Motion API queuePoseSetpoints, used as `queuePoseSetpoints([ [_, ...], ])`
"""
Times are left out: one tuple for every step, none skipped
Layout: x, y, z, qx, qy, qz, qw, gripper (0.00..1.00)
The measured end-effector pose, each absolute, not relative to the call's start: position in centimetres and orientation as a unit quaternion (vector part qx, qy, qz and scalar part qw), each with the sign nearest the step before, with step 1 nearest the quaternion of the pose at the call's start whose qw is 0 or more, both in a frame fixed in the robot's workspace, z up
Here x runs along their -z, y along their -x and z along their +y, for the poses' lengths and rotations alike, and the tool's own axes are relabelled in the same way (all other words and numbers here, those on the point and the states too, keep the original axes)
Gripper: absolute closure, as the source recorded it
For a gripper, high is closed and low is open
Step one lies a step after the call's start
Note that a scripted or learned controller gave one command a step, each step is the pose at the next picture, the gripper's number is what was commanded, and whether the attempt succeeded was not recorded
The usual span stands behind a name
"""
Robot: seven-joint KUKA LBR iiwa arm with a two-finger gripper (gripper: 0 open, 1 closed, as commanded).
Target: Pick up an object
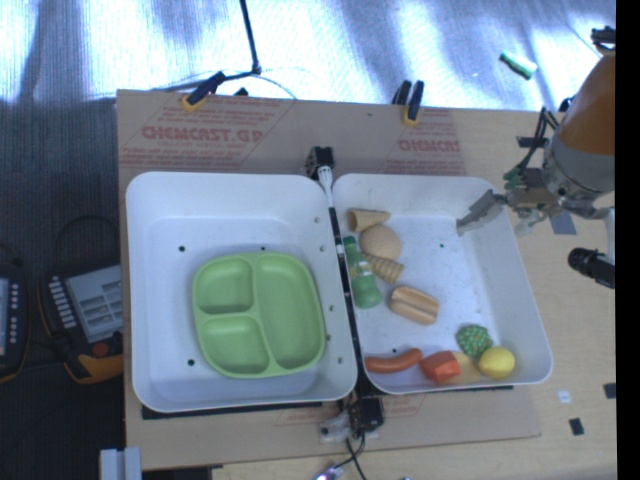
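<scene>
White right bin (530, 308), hot dog bun (414, 304) lying diagonally

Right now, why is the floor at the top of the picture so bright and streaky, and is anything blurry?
In the camera view, patchy light washes out the floor beyond the bench; the white bins look evenly lit with soft shadows; the arm at the right edge is slightly blurred, the toy foods reasonably sharp.

White bins (232, 190); pale green divided plate (259, 314); green bottle (363, 284); red sausage (393, 361); yellow lemon (497, 361); tan bun (414, 304); brown board, red print (205, 133).
</scene>
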State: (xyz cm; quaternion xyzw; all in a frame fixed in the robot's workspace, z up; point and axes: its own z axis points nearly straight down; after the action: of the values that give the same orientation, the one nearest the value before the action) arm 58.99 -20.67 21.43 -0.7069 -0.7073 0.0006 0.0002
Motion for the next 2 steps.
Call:
queuePoseSetpoints([
  [-15.9,-57.6,-15.1,-0.0007,0.708,-0.706,0.001,0.0],
  [-9.4,-57.4,-11.2,-0.0007,0.728,-0.686,0.0,0.0],
])
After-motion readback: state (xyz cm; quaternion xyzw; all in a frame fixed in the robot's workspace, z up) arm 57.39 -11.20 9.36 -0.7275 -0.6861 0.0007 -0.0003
